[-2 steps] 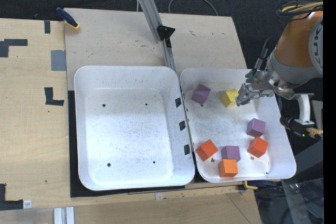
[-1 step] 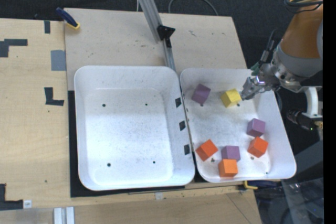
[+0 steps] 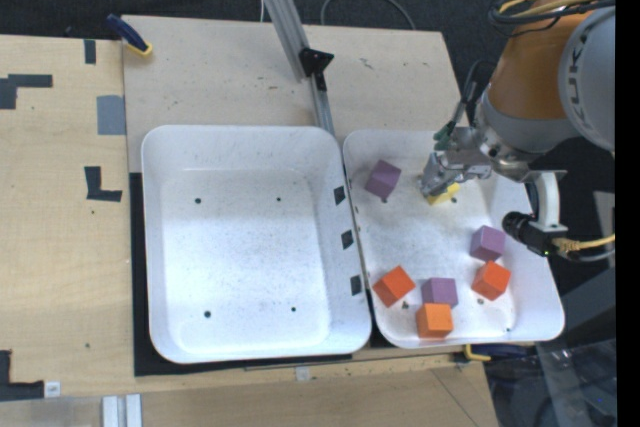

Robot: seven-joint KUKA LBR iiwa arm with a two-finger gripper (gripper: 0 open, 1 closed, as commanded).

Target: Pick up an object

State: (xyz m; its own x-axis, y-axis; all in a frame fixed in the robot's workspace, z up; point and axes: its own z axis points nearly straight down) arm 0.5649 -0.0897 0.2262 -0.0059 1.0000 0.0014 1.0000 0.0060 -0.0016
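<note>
Six blocks lay loose in the right bin; the gripper sat low over a yellow block, grasp apparently unfinished, lift remaining.

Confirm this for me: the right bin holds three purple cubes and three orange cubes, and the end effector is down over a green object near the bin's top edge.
Wrong in one respect: the object under the end effector is yellow, not green, as the camera view shows. The rest stands: the right bin holds three purple cubes and three orange cubes.
</note>
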